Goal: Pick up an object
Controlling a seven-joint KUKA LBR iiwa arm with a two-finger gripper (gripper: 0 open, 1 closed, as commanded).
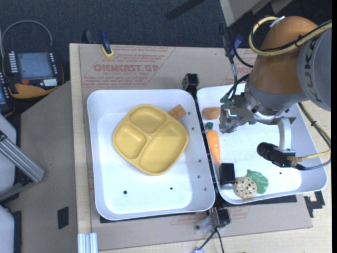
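Carrot (pixel 213 145) lies in right bin (pixel 310 179), near hand (pixel 230 123).

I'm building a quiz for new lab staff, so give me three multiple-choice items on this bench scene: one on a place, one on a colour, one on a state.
1. Where does the carrot lie?
A. left bin
B. right bin, by its left wall
C. on the plate

2. What colour is the divided plate?
A. yellow
B. blue
C. red

3. How does the carrot stand to the tool?
A. gripped
B. lying loose in the bin, below the tool in the view
C. hanging from it

Key: 1 B, it lies along the right bin by the divider; 2 A, plainly yellow; 3 B, it rests on the bin floor.
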